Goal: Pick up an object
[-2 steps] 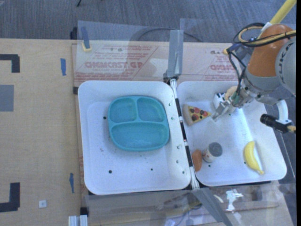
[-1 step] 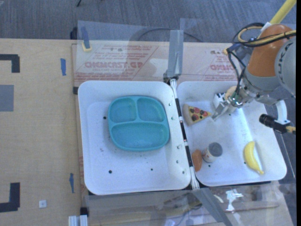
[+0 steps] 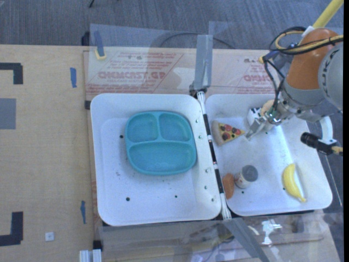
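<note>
Lying in the upper left part of the right bin [image 3: 272, 201], close to the wall it shares with its neighbour, a toy pizza slice [image 3: 228, 131] points its crust towards that wall; its topping shows red and dark dots. Just beside its right end hangs the pincer [image 3: 255, 129], tilted down towards the slice. Nothing can be seen in its grip, and whether it is open or closed cannot be told from this angle. The arm [image 3: 308, 70], with its orange band, leans in from the right over the bin's far corner.

Lower in the same bin a small round container with a grey top [image 3: 248, 174] stands near a brown toy sausage [image 3: 228, 185], which lies against the left wall. A yellow banana [image 3: 293, 183] lies well apart from them, near the right wall.

The left bin [image 3: 109, 201] holds a teal divided plate [image 3: 161, 142] with three compartments, set right way up near the middle.

Behind the bins a pale panel [image 3: 133, 70] under a clear sheet carries red printed lettering, too blurred to read with certainty; a second patch of red print [image 3: 252, 76] shows behind the right bin, also illegible. A grey upright post [image 3: 204, 59] stands between the two bins at the back. The tan desk [image 3: 43, 146] bears black corner marks [image 3: 13, 72] and short strips of blue tape [image 3: 73, 77].
</note>
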Robot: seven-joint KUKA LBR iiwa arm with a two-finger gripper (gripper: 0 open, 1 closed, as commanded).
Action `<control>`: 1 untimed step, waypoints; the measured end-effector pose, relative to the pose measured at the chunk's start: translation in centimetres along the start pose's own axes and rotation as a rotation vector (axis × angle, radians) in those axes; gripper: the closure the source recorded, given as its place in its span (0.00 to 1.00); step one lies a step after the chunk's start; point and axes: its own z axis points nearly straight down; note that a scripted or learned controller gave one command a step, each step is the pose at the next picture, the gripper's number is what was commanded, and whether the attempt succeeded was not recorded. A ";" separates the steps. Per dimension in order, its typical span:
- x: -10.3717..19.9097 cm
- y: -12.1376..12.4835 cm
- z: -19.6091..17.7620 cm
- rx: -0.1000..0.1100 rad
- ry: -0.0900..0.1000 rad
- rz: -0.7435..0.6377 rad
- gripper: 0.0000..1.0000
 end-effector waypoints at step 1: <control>0.0 0.0 0.0 0.000 -0.002 -0.011 0.00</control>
